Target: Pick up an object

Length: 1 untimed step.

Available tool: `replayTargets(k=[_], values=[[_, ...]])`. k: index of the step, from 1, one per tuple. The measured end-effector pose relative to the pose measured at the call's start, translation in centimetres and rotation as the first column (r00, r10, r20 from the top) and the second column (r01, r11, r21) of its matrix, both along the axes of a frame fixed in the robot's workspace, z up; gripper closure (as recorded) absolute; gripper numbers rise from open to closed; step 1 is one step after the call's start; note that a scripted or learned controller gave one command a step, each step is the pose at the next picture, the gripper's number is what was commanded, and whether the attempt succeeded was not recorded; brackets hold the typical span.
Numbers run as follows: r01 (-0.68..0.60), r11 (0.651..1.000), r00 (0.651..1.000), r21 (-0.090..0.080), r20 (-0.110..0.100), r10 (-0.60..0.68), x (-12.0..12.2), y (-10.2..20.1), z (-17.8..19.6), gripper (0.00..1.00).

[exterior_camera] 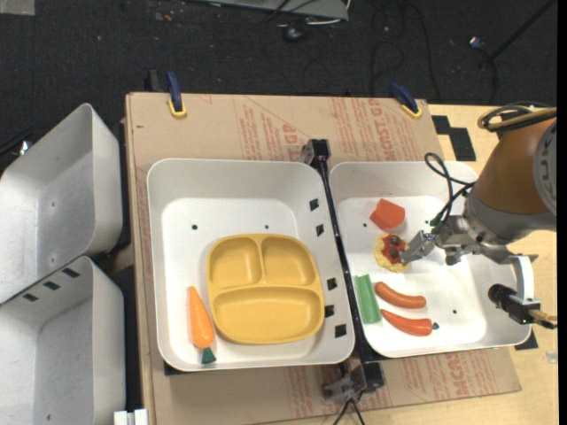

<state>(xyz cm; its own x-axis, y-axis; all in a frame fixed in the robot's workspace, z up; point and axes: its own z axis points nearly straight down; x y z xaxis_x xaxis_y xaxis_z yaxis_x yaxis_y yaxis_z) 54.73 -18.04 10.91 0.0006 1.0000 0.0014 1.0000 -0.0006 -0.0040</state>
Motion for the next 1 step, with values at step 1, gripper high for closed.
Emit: replayTargets(k=[1], values=[[0.001,1.0,1.0,-0.002,0.004,-0.001,0.11,-0.09,1.3,1.0]])
